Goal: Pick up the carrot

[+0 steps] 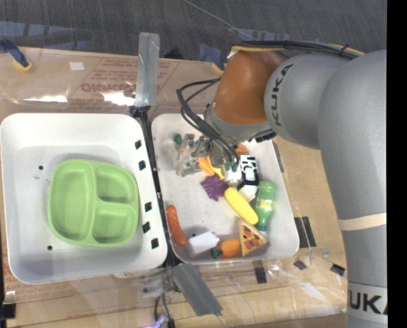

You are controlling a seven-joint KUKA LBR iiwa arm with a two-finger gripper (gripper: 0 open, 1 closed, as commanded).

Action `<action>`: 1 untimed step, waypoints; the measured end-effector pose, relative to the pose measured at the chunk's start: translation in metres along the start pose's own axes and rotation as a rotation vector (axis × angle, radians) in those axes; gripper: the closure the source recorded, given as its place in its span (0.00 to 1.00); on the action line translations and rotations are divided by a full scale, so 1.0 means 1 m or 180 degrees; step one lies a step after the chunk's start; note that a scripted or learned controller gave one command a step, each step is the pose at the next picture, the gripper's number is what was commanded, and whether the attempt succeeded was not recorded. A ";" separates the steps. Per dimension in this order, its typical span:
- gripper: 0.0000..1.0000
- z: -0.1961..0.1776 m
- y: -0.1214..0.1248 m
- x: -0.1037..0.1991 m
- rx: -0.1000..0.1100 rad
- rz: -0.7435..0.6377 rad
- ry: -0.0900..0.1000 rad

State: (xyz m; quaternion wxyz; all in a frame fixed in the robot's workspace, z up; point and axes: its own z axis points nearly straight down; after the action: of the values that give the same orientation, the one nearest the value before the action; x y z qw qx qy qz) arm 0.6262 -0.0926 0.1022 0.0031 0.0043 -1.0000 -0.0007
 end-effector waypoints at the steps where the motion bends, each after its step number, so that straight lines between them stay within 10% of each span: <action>1: 1.00 -0.089 -0.043 0.016 0.0012 0.0169 -0.0038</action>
State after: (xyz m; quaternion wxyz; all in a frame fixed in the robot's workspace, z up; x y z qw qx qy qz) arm 0.6107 -0.1359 0.1909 -0.0029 -0.0223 -0.9997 0.0012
